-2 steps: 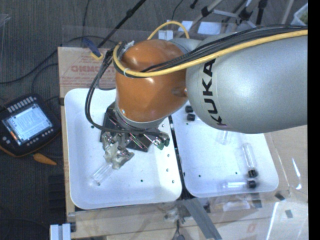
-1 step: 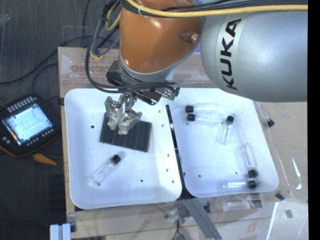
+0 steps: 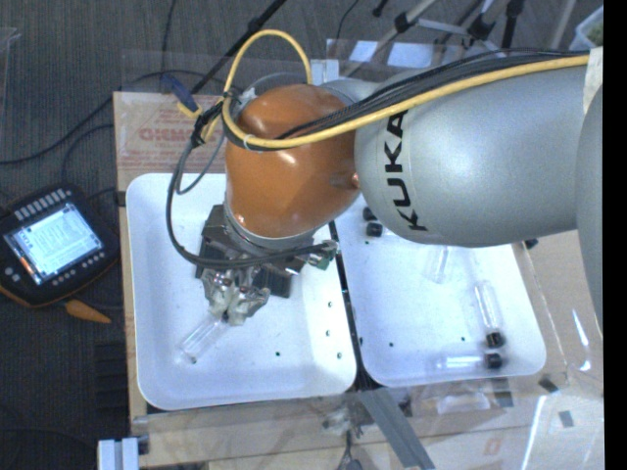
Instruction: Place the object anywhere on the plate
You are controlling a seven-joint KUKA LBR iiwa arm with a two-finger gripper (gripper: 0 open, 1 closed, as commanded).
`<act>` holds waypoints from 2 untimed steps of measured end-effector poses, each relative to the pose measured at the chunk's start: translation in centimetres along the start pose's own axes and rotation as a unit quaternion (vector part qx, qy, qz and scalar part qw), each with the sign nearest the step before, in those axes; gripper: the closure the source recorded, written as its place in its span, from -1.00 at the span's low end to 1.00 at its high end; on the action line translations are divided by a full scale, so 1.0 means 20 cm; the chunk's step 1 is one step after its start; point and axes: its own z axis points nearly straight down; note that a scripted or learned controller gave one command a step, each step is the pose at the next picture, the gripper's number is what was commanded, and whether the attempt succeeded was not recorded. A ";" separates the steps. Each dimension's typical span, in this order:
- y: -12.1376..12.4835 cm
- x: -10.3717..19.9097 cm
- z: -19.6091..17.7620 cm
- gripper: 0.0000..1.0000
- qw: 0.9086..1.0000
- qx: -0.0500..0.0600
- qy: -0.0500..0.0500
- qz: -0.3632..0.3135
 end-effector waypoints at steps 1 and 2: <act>-0.14 -0.07 -0.25 1.00 0.993 0.001 -0.001 -0.117; 0.14 0.01 -0.06 1.00 0.979 0.000 0.001 -0.203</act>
